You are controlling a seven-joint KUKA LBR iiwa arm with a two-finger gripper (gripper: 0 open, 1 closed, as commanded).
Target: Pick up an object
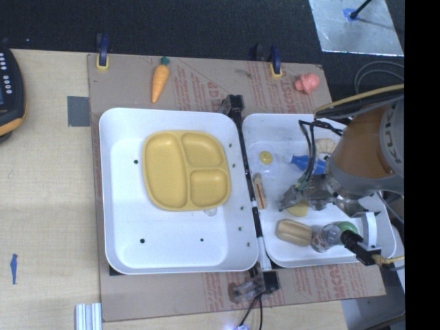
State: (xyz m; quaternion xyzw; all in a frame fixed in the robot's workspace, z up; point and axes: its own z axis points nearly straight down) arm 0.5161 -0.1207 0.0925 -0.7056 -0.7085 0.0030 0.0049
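My gripper (294, 199) hangs low over the middle of the right bin (275, 126), reaching in from the right. Just below it lies a tan rounded cylinder (293, 232), beside a clear thing with a green end (331, 234). A blue object (300, 161) lies just above the gripper, a small yellow round piece (265, 158) up and to its left, and a thin brown stick (258, 188) along the bin's left wall. The arm hides the bin's right part. I see nothing held in the gripper.
The left bin (124, 246) holds a yellow divided plate (185, 169). Outside the bins, an orange toy carrot (159, 81) and a pink object (307, 82) lie on the brown board at the back. A dark device (8, 91) sits at the far left.
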